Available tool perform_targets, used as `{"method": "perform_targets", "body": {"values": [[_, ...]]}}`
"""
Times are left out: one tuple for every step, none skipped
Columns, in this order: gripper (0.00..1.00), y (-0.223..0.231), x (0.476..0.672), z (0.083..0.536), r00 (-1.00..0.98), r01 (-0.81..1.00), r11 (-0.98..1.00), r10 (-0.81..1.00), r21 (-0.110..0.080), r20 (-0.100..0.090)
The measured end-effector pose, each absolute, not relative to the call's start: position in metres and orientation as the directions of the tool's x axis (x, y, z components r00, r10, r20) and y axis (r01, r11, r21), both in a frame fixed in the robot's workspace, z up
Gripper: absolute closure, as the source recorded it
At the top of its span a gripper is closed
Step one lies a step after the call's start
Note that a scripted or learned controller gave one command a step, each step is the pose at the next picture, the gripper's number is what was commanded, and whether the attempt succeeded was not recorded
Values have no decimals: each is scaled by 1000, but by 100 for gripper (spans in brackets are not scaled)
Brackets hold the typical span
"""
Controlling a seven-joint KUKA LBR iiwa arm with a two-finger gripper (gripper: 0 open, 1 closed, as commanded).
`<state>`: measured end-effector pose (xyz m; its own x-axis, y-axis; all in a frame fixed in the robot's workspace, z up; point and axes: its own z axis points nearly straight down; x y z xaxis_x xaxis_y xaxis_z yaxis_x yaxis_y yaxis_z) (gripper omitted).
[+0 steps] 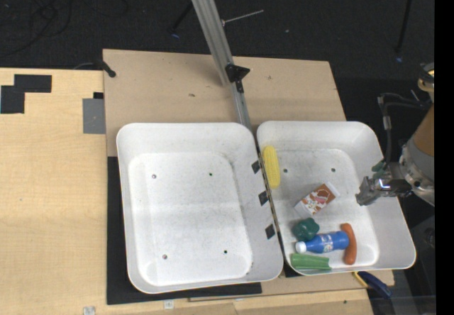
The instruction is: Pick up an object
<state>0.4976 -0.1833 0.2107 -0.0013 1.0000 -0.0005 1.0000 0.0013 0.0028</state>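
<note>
The right bin (355, 137) holds everything there is to pick: a yellow corn cob (271, 167) against its left wall, a small red-and-white packet (316, 199) near the middle, a dark green lump (307, 228), a blue-and-white bottle (325, 242), an orange sausage (347, 243) and a green pod (310, 262) along the near edge. The corn cob looks the easiest target, since it lies apart from the rest; its long axis runs from the far side of the bin toward the near side, almost parallel to the wall between the bins. The bottle lies on its side, long axis across the bin, white cap toward the left, touching or nearly touching the sausage, which stands roughly crosswise to it. The gripper (370, 191) hangs at the right rim of this bin, carrying nothing that can be seen; whether it is spread or closed I cannot tell. To do this well, it should probably travel left over one isolated item, turn to close across the short axis, and descend straight. The left bin (135, 147) sits beside it on the counter (57, 186).
</note>
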Motion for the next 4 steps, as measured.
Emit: {"method": "perform_targets", "body": {"values": [[100,-181,506,257,-2,1000,2,1000,2,-1],[100,-182,507,276,-2,1000,2,1000,0,0],[100,-130,502,257,-4,1000,4,1000,-4,3],[100,-84,504,242,-4,1000,4,1000,-5,3]]}}
